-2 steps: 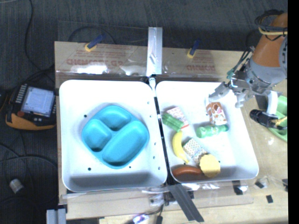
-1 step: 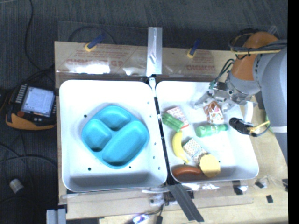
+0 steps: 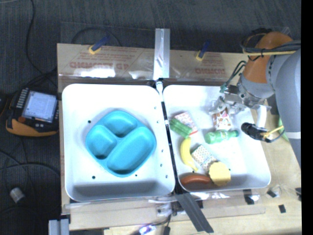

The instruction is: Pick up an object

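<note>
Dark grey carpet [image 3: 205, 9] surrounds a pale wooden bench [image 3: 283, 180], with black cables [image 3: 29, 13] trailing over the floor at upper left. Along the bench's far edge lies a brown cardboard sheet under clear plastic [image 3: 122, 62], held by two blue-and-yellow clamps [image 3: 98, 44]; red printing on it is reversed and too blurred to read.

Two shallow white bins sit side by side, touching along their inner walls. The left white bin [image 3: 73, 146] holds a turquoise plastic plate with three compartments [image 3: 121, 142], lying flat near its middle. The right white bin [image 3: 254, 165] holds the small things that could be picked.

From the right reaches the grey robot arm with its orange band [image 3: 274, 62], and its gripper [image 3: 225, 103] hangs over the far right part of the right bin, just above a small red-and-white printed packet [image 3: 222, 120]. Whether the claw is spread or pinched cannot be told from this slant.

Left of the bench on the carpet rests a handheld control pendant with a lit bluish screen and an orange-edged case [image 3: 34, 110]; its screen text is unreadable.

Inside the right bin, a yellow banana [image 3: 186, 152] lies near the middle, with a green cylindrical bottle [image 3: 221, 136] lying on its side to its right, just below the packet. A brown oval sausage-like piece [image 3: 195, 179] sits against the near wall, touching a yellow block [image 3: 219, 173]. A checkered wrapped cube [image 3: 202, 155] lies beside the banana. A pink-and-white printed box [image 3: 185, 119] and a green wrapped piece [image 3: 179, 128] lie near the dividing wall; their print is illegible.
</note>
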